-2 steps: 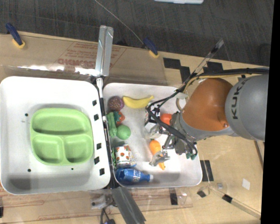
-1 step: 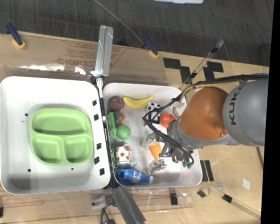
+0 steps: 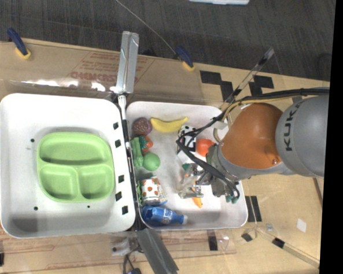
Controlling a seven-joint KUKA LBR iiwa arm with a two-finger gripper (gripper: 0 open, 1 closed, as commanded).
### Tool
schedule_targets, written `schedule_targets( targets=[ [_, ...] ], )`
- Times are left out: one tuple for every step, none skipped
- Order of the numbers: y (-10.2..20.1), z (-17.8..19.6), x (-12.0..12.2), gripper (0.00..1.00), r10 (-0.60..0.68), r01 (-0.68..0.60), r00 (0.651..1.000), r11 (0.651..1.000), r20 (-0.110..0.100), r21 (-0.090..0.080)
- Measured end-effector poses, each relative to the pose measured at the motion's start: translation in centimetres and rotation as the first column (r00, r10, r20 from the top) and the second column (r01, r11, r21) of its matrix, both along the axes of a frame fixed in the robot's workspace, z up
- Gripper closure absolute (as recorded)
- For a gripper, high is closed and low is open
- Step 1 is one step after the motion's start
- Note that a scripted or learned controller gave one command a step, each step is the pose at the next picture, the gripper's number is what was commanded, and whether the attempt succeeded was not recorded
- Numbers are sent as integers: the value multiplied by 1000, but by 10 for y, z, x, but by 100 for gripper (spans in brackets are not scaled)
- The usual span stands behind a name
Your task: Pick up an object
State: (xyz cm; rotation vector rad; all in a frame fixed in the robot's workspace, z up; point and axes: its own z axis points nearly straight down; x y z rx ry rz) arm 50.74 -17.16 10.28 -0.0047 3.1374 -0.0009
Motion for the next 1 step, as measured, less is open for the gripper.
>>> schedule_targets(
  targets=[
    [37,107,43,100,12,-12,1000,1000,7,-2]
  ],
)
